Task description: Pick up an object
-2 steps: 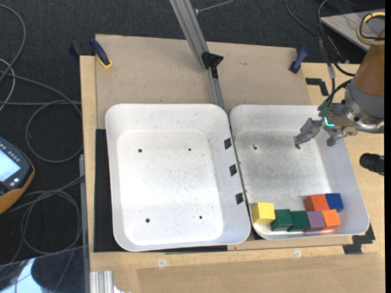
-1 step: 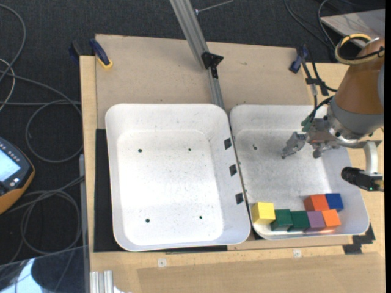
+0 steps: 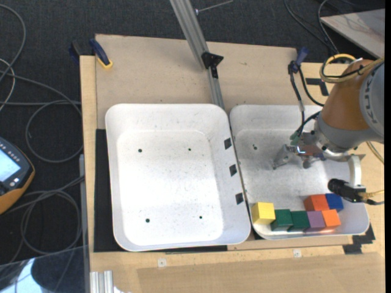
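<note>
- The gripper (image 3: pixel 286 158) hangs over the middle of the right bin (image 3: pixel 264 119), in the right half of the frame; whether it is spread or pressed together cannot be told.
- Nothing shows between its tips.
- Below it, along the bin's lower edge, lie the blocks: yellow block (image 3: pixel 264 212), green blocks (image 3: pixel 291 219), purple block (image 3: pixel 316 220), orange blocks (image 3: pixel 324 209), blue block (image 3: pixel 334 201), all well apart from the claw.
- The left bin (image 3: pixel 165 176) fills the frame's centre-left.
</note>
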Controlling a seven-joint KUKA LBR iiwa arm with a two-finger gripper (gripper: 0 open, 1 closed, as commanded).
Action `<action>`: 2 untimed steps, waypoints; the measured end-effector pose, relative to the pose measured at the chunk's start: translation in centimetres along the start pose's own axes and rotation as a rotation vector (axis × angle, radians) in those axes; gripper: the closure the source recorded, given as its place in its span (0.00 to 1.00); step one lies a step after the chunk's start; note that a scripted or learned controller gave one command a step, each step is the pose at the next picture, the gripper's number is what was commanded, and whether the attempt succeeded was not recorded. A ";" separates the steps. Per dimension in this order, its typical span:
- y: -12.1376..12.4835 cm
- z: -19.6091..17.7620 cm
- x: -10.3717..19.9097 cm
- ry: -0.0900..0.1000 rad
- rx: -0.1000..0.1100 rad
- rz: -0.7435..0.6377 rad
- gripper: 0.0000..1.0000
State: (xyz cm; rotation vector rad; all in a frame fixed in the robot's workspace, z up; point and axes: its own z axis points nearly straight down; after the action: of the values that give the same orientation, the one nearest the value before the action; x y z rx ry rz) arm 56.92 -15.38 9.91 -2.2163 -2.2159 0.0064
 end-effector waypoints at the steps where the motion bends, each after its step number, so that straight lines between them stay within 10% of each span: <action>1: 0.0 -0.1 0.0 0.000 -0.006 0.000 0.00; 2: 0.1 -1.2 0.1 0.000 -0.009 -0.001 1.00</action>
State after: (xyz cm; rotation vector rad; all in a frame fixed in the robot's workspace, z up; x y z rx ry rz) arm 57.05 -15.31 11.09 -2.2197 -2.2217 -0.0034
